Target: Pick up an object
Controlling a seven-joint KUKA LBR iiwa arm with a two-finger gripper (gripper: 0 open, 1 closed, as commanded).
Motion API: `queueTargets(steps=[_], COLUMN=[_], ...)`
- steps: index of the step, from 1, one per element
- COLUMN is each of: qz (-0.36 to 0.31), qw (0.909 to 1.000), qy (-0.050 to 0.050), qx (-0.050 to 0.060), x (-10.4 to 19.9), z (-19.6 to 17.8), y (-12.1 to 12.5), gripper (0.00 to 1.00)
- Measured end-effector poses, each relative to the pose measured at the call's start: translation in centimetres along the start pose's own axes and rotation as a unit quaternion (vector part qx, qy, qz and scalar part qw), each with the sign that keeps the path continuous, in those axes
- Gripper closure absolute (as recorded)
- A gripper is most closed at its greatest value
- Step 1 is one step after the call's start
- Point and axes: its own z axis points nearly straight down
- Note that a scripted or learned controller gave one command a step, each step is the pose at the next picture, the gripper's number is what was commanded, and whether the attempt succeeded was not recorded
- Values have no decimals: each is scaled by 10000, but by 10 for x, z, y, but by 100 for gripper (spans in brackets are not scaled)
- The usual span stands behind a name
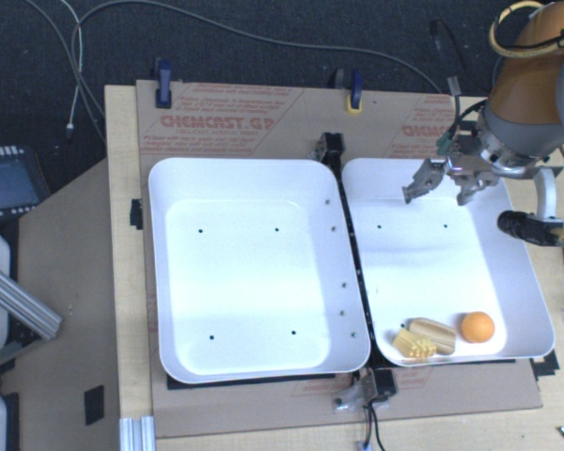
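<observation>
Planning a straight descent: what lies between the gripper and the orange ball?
Only bare white bin floor, in the camera view, between the gripper and the orange ball.

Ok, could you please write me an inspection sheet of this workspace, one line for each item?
Surface: bench board bearing left bin and right bin, side by side.
Job's things: orange ball, tan roll and yellow corn piece in the right bin's near corner.
Clutter: nothing seen.
Grippers: gripper open, above the right bin's far end, holding nothing.
Cables: grey cable on the dark floor behind.
Surroundings: blue clamps on the board's far edge.
</observation>
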Motion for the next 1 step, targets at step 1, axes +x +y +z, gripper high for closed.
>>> queueTargets(steps=[1], qz=[7], qw=[10000], qy=[6], qx=[37], x=[0], z=[75], y=[-52], gripper=[0])
